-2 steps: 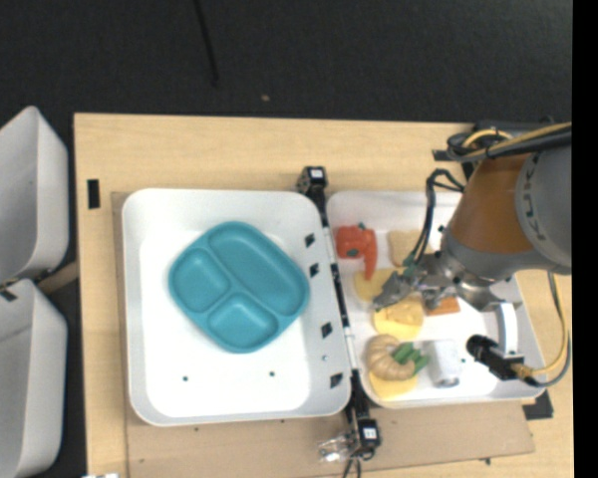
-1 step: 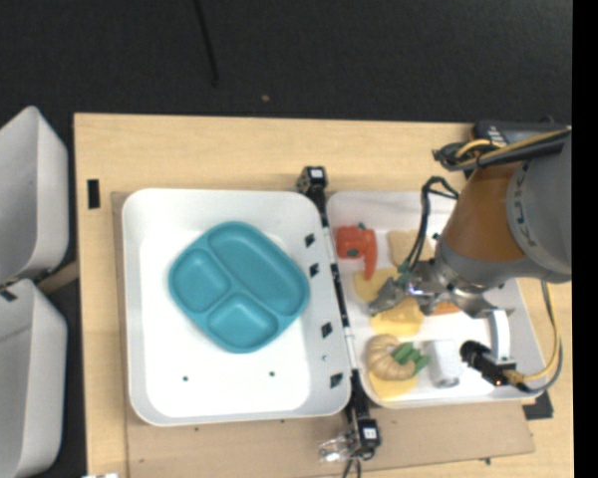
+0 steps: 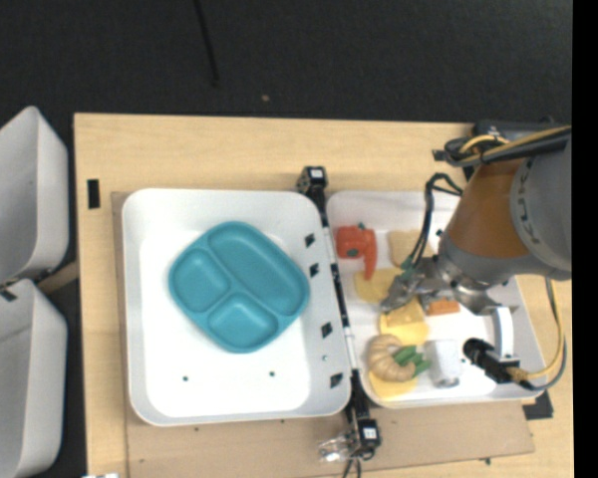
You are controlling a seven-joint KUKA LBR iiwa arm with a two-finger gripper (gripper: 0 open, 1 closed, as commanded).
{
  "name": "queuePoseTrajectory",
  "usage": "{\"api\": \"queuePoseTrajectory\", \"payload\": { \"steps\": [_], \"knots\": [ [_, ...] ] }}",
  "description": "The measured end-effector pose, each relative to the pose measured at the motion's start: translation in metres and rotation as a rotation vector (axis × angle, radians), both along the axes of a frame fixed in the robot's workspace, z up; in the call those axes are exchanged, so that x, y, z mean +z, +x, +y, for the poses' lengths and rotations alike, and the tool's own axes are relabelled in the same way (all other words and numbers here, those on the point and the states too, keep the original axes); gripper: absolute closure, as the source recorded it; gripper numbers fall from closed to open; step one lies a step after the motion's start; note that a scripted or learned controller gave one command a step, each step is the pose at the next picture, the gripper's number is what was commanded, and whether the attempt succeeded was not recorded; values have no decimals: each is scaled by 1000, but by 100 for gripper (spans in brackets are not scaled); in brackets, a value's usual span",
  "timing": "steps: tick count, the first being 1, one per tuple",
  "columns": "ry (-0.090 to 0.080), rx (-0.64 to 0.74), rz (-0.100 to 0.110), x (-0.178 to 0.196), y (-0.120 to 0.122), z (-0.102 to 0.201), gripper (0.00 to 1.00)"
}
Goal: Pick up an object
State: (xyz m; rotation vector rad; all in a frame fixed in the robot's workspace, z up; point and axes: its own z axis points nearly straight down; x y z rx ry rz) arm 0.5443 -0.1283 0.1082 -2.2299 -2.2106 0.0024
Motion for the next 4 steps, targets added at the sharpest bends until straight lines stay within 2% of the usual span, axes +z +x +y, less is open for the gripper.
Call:
{"api": "queuePoseTrajectory", "payload": {
  "steps": [2,3,4],
  "knots": [
    [-1,12,-7,99,-7,9,100],
    [-1,12,-6,134,-5,8,100],
    [0,14,0,129,-20,48,100]
  ]
}}
